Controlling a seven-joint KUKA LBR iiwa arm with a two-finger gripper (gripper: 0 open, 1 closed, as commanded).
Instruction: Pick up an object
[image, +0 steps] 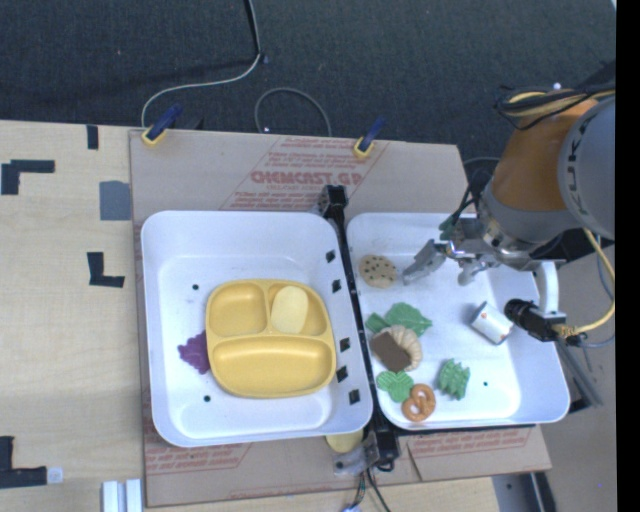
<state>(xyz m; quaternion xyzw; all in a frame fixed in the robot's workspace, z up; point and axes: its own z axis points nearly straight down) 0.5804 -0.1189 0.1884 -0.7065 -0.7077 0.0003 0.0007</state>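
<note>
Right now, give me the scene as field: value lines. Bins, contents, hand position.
left bin: shallow white bin holding a yellow divided plastic plate, with a small purple toy piece at the plate's left edge
right bin: shallow white bin holding a round speckled cookie, green leafy toy pieces, a brown toy food piece, an orange pretzel, a small white block
hand: two-finger hand over the right bin's upper part, right of the cookie
held: nothing seen between the fingers

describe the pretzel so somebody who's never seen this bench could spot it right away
Look in the right bin, along its near edge. The pretzel lies there between two green leafy pieces. It is the one orange-brown looped thing, twisted with holes through it.
</note>
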